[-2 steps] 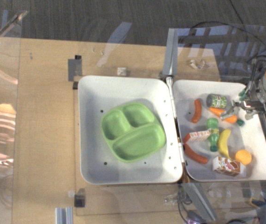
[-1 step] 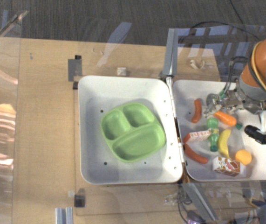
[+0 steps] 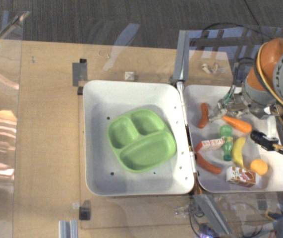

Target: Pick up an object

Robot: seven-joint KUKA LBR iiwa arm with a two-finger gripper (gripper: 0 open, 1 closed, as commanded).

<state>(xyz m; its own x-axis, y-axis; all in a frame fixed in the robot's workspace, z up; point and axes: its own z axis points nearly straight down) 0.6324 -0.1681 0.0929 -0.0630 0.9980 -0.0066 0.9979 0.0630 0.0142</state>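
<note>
Gripper [image 3: 224, 106] at upper right, over right bin [image 3: 280, 185]; finger state: cannot tell. Carrot [image 3: 237, 124] just beside it. Carton [image 3: 242, 176] lower right, print unreadable. Green tray [image 3: 141, 140] mid-frame.

Colours in the two white bins

Green divided plate [image 3: 141, 140] left; orange carrot [image 3: 237, 124], yellow banana [image 3: 238, 151], green bottle [image 3: 226, 142], red sausages [image 3: 203, 115] right.
</note>
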